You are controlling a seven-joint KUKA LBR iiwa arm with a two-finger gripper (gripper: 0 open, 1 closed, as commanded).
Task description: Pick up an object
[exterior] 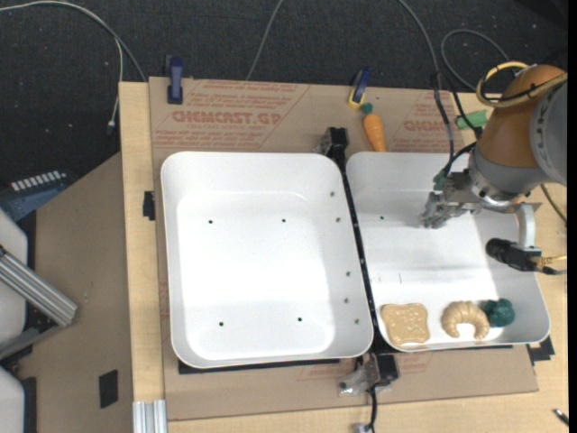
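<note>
camera view showed two white bins side by side on the counter [144,242]. taking the right bin [406,251] as landmark: three objects lay along its near edge, one toast piece [404,323], one croissant [466,319] and one green item [499,312]. one carrot [373,131] lay beyond its far rim. the gripper [438,213] hung over its far part, grip state impossible to tell. the left bin [261,260] sat just beside it.

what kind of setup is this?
Likely a lab grasping testbench: two white bins on a cardboard-topped bench, toy food like a croissant, and a KUKA arm with trailing cables.
</note>
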